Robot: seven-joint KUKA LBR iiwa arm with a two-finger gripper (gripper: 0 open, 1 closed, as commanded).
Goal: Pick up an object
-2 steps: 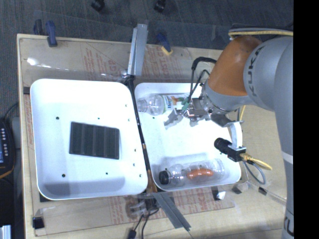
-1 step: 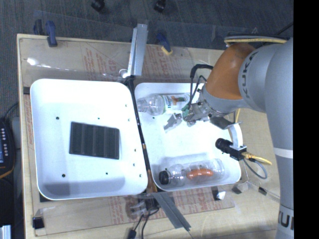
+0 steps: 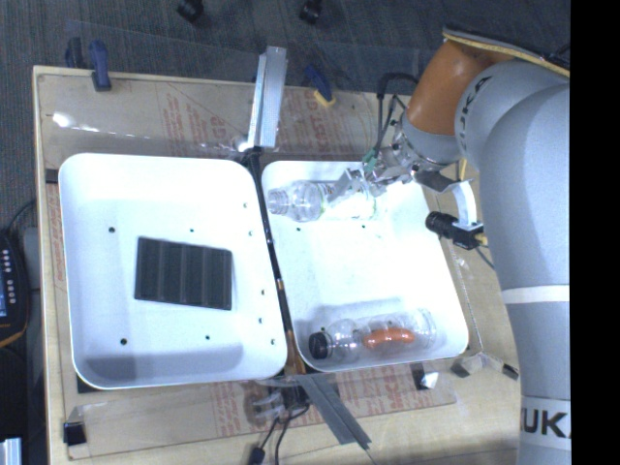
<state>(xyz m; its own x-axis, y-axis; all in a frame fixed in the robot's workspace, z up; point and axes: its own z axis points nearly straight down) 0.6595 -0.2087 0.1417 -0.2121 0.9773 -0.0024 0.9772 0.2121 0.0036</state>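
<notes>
A clear plastic bottle (image 3: 302, 201) lies at the back of the right bin (image 3: 441, 260), its cap end pointing left. My gripper (image 3: 371, 178) is low over the bin's back edge, right at the bottle's right end; glare and the clear plastic hide whether it touches. A second clear bottle (image 3: 373, 335) with a black cap and something orange inside lies along the right bin's front wall. A dark ribbed rectangular pad (image 3: 184, 273) lies flat in the middle of the left bin (image 3: 87, 192).
The arm's grey body and orange band (image 3: 441, 85) cover the bench's right side. A black knob (image 3: 444, 225) sticks out over the right bin's right rim. A metal divider post (image 3: 266, 95) stands behind the seam between the bins.
</notes>
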